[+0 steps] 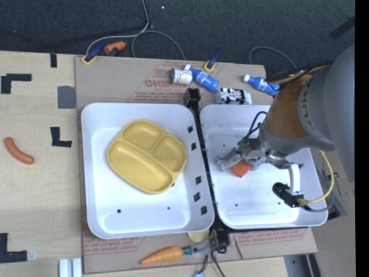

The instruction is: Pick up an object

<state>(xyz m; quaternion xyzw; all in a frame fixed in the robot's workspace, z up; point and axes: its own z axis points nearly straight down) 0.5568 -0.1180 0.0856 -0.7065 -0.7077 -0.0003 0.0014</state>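
Yellow sectioned plastic plate (147,155) fills the left white bin (95,172); right of it, the two-finger gripper (229,162) (grip unreadable) touches a small orange block (241,169), partly hidden.

Single fixed camera, high above bench (34,114), slanting down; both bins mid-frame, arm (323,108) entering from right edge.

Gripper (230,163) sits centre-right of frame, low in the right bin (300,215), touching an orange block (241,169). Yellow divided plate (147,155) occupies the left bin (98,212).
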